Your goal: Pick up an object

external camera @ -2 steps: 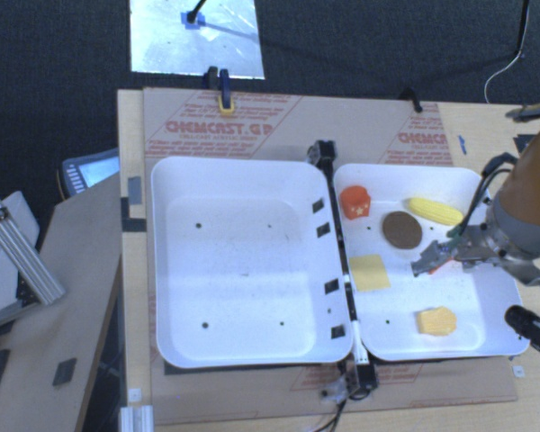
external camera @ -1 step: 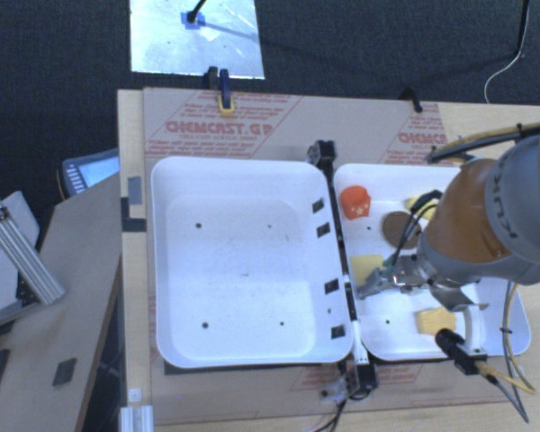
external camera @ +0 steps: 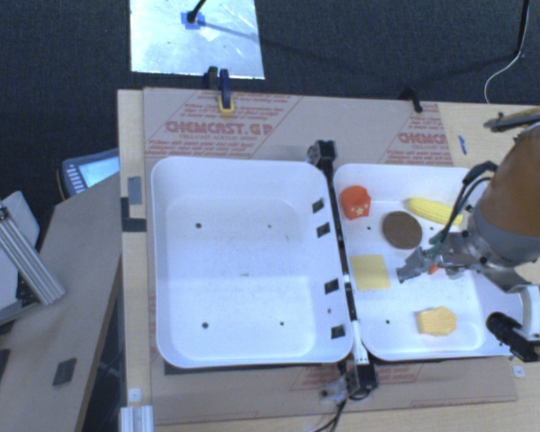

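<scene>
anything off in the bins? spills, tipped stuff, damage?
Nothing stands out. The orange block, brown disc, yellow banana-like piece, pale yellow square and yellow lump lie apart in the right bin, none spilled.

Orange cup [external camera: 355,202], brown disc [external camera: 401,230], banana [external camera: 429,210], yellow square [external camera: 371,273], yellow lump [external camera: 436,321], right bin [external camera: 378,349].

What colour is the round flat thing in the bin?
Brown disc, seen in the camera view.

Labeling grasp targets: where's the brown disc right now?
In the right bin, toward its far side: the brown disc lies between the orange block and the yellow banana, just beyond the gripper.
</scene>
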